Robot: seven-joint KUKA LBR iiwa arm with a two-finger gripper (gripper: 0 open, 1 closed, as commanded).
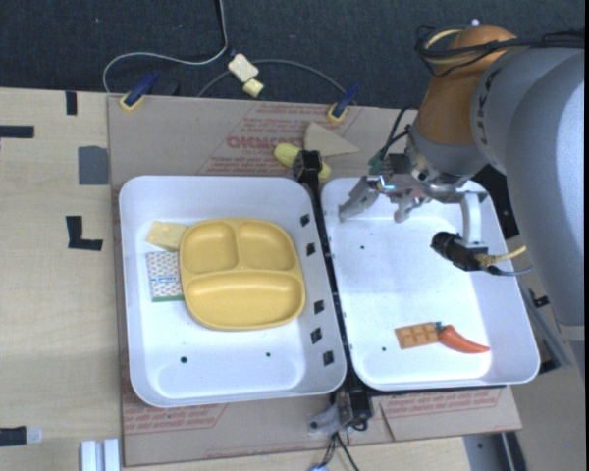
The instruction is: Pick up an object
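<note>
My gripper hangs over the far left part of the right bin, open, with nothing between its fingers. Near that bin's front edge lie a small brown waffle-like piece and, touching its right end, an orange pepper-shaped toy; both are well in front of the gripper. In the left bin a yellow divided plate lies flat, with a pale yellow slab and a small patterned card against its left side.
A black divider runs between the two bins. The grey arm with its orange band fills the upper right. A black fitting with a cable sits by the right bin's far right side. Clamps and cables lie beyond the bins.
</note>
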